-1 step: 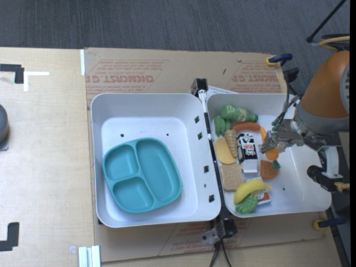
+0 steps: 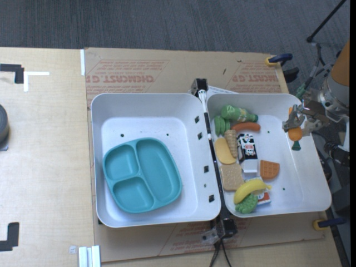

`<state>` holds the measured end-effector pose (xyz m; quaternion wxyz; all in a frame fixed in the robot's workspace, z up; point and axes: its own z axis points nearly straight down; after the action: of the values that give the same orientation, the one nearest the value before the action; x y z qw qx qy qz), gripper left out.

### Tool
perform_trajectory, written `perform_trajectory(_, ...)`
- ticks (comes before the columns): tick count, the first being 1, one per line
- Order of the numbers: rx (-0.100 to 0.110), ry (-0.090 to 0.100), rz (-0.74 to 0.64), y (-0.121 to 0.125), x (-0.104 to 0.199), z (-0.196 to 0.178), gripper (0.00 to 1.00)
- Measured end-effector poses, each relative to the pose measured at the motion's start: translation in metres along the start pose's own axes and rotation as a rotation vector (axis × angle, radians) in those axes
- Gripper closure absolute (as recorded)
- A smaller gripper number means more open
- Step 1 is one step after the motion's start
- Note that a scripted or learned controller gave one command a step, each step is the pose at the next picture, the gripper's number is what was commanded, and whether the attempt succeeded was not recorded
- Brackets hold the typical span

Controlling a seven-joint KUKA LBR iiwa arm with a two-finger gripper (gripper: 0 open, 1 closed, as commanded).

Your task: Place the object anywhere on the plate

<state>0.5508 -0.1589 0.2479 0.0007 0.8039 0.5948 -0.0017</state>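
One carrot (image 2: 296, 133) clamped in jaws of gripper (image 2: 295, 128) over right bin (image 2: 311, 193); lift clear, carry level to teal plate (image 2: 142, 174).

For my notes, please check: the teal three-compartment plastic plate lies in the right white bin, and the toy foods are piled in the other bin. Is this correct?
Not quite. The teal three-compartment plastic plate lies in the left white bin, as the camera view shows. The toy foods, such as the yellow banana, are piled in the right white bin.
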Motion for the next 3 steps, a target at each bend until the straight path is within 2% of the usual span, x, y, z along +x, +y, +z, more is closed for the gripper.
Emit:
perform_trajectory(1,0.006,0.002,0.264,-0.07,0.047,0.01,1.0)
perform_trajectory(2,0.005,0.002,0.411,-0.105,0.097,0.04,1.0)
perform_trajectory(3,0.004,0.0,0.648,-0.092,0.159,0.041,1.0)
